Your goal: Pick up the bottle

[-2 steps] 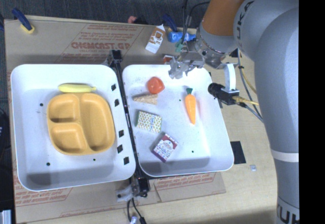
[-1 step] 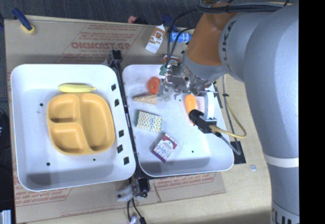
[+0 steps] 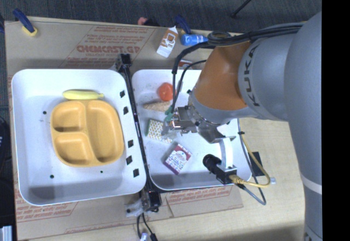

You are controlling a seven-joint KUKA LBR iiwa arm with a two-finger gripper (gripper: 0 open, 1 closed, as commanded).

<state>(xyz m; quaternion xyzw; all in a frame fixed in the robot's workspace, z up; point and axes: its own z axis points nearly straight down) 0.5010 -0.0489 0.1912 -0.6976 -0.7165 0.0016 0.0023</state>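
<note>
Camera view looks down at a slant on the tabletop [image 3: 270, 141], where a printed cardboard sheet [image 3: 109, 43] lies under two white bins set side by side. Nearest in the right bin [image 3: 191, 184], a small purple and red box [image 3: 176, 158] lies tilted on the floor of the bin, and just right of it a black stub with a yellow cable [image 3: 254, 182] juts from the arm's wrist. A little farther in, a checkered packet [image 3: 155, 129] lies just beside the end effector [image 3: 176, 121], which hangs low over the middle of that bin under the orange band [image 3: 221, 81]; whether it is open or closed, or has hold of anything, cannot be told. Which of the things here is the bottle cannot be told either, as the arm covers much of the bin. In the left bin [image 3: 27, 180] sits a yellow divided tray [image 3: 87, 130]. Beyond the packet lie a pale bread-like piece [image 3: 157, 106] and a red round item [image 3: 165, 91], and behind the tray a banana [image 3: 83, 94]. At the far edge of the cardboard are a blue clamp [image 3: 192, 39] and a small tag [image 3: 167, 42].
</note>
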